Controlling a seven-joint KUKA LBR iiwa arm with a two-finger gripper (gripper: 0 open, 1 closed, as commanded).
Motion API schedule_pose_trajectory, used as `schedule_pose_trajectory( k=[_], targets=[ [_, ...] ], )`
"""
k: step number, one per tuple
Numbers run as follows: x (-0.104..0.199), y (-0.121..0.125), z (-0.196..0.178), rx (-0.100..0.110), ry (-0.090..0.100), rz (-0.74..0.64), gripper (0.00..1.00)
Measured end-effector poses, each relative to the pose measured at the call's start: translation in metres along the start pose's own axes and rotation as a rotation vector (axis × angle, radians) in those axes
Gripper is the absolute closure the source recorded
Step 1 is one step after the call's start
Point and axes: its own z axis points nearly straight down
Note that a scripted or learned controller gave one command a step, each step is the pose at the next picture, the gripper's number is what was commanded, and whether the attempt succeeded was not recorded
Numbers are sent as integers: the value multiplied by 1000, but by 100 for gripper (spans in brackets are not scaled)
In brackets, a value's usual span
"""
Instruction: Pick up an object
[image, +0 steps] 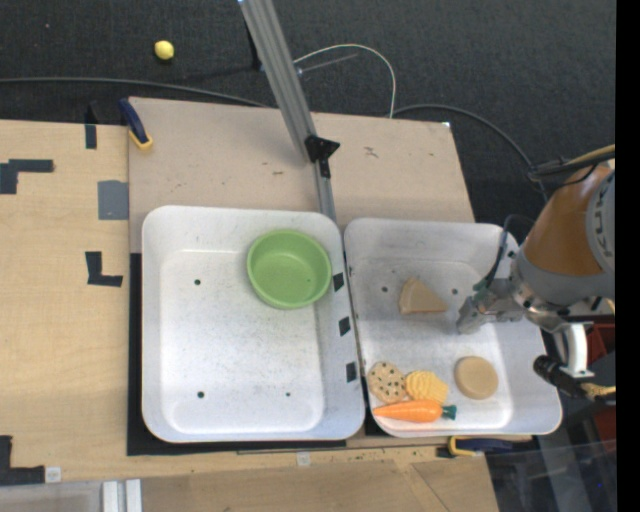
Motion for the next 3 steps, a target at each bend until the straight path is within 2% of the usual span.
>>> schedule_pose_trajectory(
  k=[3],
  targets=[
    [-6, 4, -130, -7, -3, 0, 100]
  ],
)
